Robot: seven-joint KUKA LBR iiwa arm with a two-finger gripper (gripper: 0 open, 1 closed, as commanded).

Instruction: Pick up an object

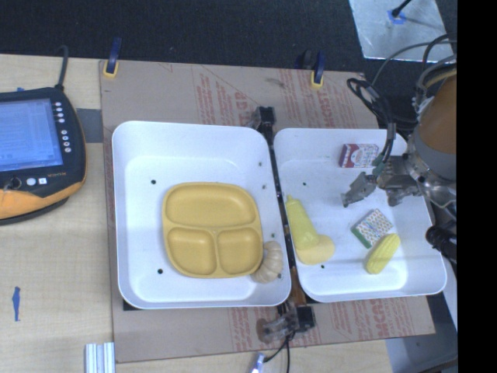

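The right bin (326,286) holds several objects. A yellow bottle-shaped toy (307,233) lies by its left wall. A yellow corn cob (382,253) lies near the front right, with a small green-and-white box (372,226) just above it. A small red-and-white box (357,155) lies at the back. My gripper (377,194) is over the middle right of this bin, between the two boxes. Its fingers are spread open and hold nothing.
The left bin (136,208) holds a yellow divided plate (211,228) and a beige garlic-like object (269,261) at its front right corner. A tablet-like pendant (35,142) lies on the bench at far left. Clamps and cables sit along the bins' shared edge.
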